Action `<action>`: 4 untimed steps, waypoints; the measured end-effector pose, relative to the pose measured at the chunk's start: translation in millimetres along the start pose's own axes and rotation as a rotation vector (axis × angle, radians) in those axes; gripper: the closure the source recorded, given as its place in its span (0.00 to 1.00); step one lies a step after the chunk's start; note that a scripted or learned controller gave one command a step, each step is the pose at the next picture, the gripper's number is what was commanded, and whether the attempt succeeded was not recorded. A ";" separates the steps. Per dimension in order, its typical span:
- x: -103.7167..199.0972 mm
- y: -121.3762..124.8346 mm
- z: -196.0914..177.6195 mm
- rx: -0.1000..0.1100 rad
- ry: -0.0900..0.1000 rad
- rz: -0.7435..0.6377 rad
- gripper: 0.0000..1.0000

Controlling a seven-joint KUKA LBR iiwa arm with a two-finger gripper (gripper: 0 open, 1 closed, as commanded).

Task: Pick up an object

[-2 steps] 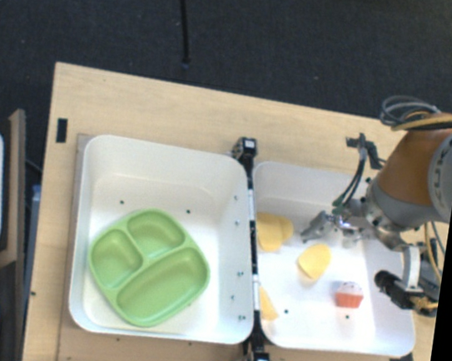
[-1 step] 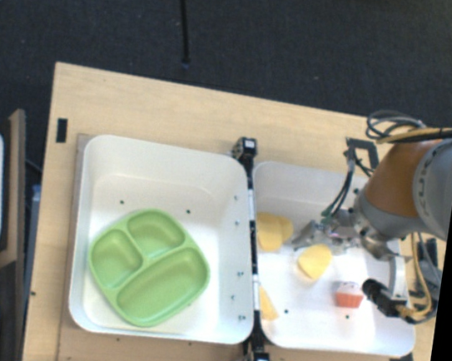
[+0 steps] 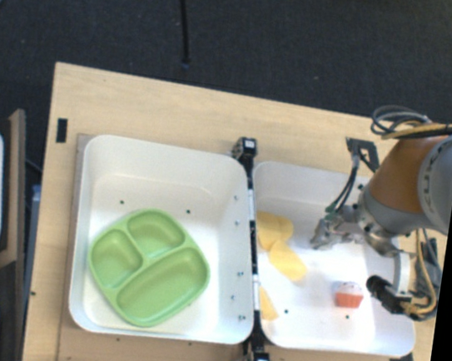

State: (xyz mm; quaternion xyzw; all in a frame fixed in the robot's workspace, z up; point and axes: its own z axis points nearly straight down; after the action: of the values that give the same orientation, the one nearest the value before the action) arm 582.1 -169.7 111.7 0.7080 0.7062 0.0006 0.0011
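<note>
Gripper [image 3: 325, 235] over right bin [image 3: 370, 344], grip state unclear; yellow pieces [image 3: 281, 249] just beside, red-white obj [image 3: 349, 295] near.

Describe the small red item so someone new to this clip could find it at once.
Start at the right bin, the one the arm reaches into. Toward its near right area, below the pincer, lies the small red block with a pale top. Its neighbours are yellow pieces along the divider; it is the sole red thing.
</note>
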 end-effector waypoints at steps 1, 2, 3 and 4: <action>-6.2 6.9 -46.2 -0.002 -0.001 -0.002 1.00; -16.4 4.7 -96.7 -0.002 -0.001 -0.002 1.00; -17.1 5.1 -114.0 0.000 0.000 -0.002 1.00; 32.3 18.7 -126.1 0.001 0.001 -0.006 1.00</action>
State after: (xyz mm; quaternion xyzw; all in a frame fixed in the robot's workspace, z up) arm 600.5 -137.3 237.9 0.7058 0.7084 0.0007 0.0004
